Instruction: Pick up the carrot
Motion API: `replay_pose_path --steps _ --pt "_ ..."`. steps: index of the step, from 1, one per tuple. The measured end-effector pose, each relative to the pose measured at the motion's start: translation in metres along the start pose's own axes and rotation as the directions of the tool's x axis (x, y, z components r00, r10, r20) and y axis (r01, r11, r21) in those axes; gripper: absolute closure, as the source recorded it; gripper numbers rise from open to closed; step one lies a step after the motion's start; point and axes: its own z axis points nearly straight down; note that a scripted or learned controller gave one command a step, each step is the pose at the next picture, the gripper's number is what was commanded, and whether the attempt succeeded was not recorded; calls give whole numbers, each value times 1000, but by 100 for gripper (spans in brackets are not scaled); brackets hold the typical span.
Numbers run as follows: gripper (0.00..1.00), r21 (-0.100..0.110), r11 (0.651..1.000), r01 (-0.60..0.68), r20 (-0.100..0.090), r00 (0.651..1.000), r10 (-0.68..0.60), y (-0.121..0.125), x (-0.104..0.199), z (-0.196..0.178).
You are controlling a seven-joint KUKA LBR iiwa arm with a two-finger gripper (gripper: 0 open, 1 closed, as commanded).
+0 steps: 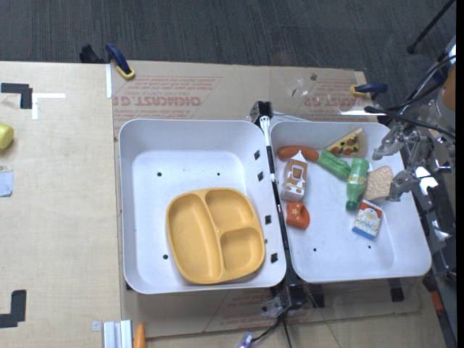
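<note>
Nearest, on the pale tabletop (58, 216), the left bin (138, 194) holds a yellow divided plate (215, 234). In the right bin (406, 256) toy foods lie loosely scattered, probably tipped in: a small blue-and-white carton (367, 220), a red piece (297, 214), a brown-and-white carton (293, 180), a green bottle (355, 183). The tool (393, 167) hangs over that bin's right side, fingers spread wide, gripping nothing; a tan bread slice (377, 183) lies just beside it. The carrot (298, 152), as I judge the orange-red stick, rests near the bin's far left corner, well apart from the tool. Farther back, blue clamps (119, 60) pin cardboard (167, 96) under the bins; beyond is dark carpet (232, 13).
</note>
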Motion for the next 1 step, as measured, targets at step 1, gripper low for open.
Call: replay_pose_path --steps 1 --pt "0 0 970 243 3 970 -243 19 -19 -175"
